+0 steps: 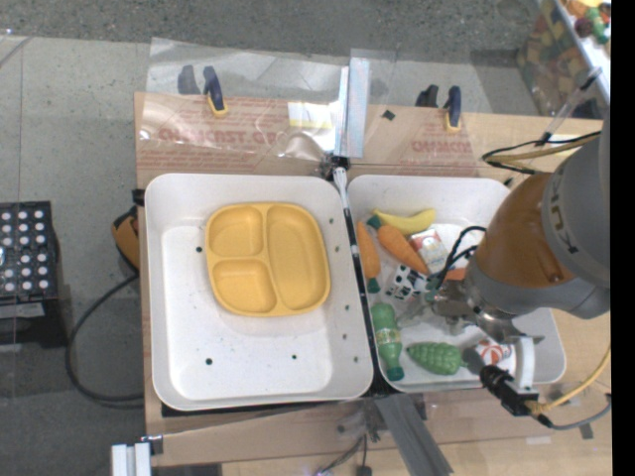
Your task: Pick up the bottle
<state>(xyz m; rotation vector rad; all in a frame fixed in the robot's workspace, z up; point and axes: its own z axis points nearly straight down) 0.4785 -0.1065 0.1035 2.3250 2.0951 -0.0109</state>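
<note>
Plastic yellow tray (pixel 268 259), three-sectioned, sits in the left bin (pixel 174 355). In the right bin (pixel 551 360), the green bottle (pixel 385 337) lies along the left wall, beside carrots (pixel 369 251), a banana (pixel 405 220), dice (pixel 402 281) and a knobbly green toy (pixel 435 357). The arm's wrist hides the gripper; its state is unclear.

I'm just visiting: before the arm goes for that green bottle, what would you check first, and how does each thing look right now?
1. Bottle in sight: ok, lying in the right bin, by its left wall.
2. Bottle already gripped: not ok, it lies apart from the arm.
3. Room around it: not ok, a bumpy green toy and a carrot crowd it.
4. Gripper over the bottle: cannot tell, the wrist hides it.
5. Yellow tray out of the way: ok, in the left bin.
</note>
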